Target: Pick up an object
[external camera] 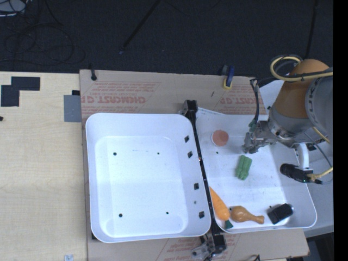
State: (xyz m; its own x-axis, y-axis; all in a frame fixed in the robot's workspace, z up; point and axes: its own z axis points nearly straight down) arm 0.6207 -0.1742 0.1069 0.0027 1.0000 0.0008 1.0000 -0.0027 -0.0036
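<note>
Looks like nothing's been grabbed yet: the gripper (251, 144) is parked just above the green block (243, 167), finger state can't be told, so a short drop onto it is probably needed next.

Grey arm reaching in from right, orange band up, end effector (251, 144) lowered, seemingly tilted leftward

Evenly lit from overhead, fairly bright across both white bins (141, 125), near blown-out on the floor of the bin left of the hand (252, 143). Soft grey shading along that bin's inner walls; short, faint shadows under the small things just below the hand. Dim and almost black across the background far above the hand. Slightly soft throughout, with coarse, grainy detail; hand itself murky and hard to resolve. Warm, flat tone on the tabletop (38, 162) well to the left.
</note>
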